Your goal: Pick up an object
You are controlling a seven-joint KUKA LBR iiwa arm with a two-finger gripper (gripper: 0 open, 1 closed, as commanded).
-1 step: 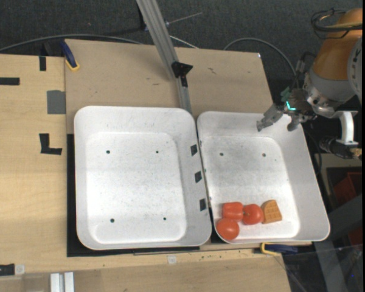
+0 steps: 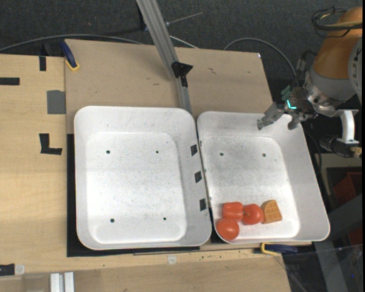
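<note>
In the right bin (image 2: 304,163), three small red pieces, like tomatoes, huddle by the near edge: one (image 2: 233,210), a second (image 2: 252,214) and a third (image 2: 227,228) against the front wall. A tan waffle-like square (image 2: 271,212) lies just to their right. My gripper (image 2: 277,124) hovers over the bin's far right corner, well away from these objects. Its two fingers are spread apart and nothing sits between them. The grey arm with its orange band (image 2: 340,41) comes in from the right.
The left bin (image 2: 85,163) stands beside the right one. A slanted metal pole (image 2: 164,41) runs from the top down to the bins' far junction. A blue clamp (image 2: 70,56) sits at the board's far left corner.
</note>
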